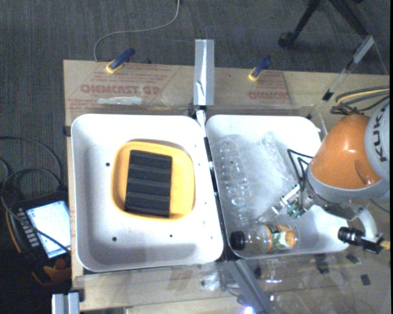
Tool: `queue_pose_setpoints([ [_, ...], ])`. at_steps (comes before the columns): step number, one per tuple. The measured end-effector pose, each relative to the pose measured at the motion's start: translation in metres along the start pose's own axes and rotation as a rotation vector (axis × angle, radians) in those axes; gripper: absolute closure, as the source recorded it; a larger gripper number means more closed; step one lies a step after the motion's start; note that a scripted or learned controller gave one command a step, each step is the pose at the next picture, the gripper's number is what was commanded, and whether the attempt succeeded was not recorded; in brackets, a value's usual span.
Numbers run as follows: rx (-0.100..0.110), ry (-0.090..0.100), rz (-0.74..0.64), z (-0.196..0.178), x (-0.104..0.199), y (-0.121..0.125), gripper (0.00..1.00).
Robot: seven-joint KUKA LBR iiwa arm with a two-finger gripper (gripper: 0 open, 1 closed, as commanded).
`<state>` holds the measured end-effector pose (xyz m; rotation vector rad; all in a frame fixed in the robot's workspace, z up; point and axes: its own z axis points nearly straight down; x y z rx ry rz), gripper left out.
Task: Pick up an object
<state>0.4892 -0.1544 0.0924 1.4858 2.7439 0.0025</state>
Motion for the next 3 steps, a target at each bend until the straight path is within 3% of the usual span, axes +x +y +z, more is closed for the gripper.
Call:
queue_pose_setpoints([
  [1, 0.004, 0.016, 0.441, -0.002, -0.049, -0.032, 0.0],
  [2, 0.014, 0.015, 0.561, -0.022, -0.093, 0.023, 0.0],
  [3, 0.011, 0.008, 0.543, 0.006, -0.081, 0.142, 0.0],
])
